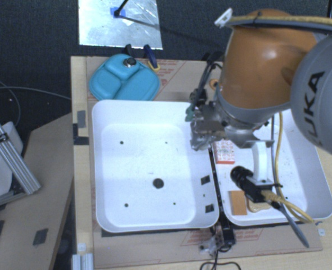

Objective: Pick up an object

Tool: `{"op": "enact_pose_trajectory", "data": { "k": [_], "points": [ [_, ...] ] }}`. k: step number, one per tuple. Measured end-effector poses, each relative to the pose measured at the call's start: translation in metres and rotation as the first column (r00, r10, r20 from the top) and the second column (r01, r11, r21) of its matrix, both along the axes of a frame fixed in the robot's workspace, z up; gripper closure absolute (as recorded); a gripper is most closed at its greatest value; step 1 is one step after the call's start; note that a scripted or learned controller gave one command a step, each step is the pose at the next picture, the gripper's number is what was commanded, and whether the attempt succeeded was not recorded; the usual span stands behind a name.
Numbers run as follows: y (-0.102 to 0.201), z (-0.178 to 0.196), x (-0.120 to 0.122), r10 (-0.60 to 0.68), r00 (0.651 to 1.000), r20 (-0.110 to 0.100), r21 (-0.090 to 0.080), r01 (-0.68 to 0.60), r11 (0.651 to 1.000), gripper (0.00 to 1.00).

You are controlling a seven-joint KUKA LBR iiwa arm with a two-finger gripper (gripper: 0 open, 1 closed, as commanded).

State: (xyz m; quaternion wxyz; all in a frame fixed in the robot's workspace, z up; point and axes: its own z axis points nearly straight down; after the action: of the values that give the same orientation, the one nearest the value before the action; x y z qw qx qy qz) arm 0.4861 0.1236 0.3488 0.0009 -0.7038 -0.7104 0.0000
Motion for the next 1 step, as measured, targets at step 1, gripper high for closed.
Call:
{"op": "enact_pose_trajectory", "data": {
  "k": [1],
  "points": [
    [0.0259, -0.005, 0.0003, -0.003, 1.0, 0.002, 0.0, 0.003, 1.0, 1.0]
  ]
}}
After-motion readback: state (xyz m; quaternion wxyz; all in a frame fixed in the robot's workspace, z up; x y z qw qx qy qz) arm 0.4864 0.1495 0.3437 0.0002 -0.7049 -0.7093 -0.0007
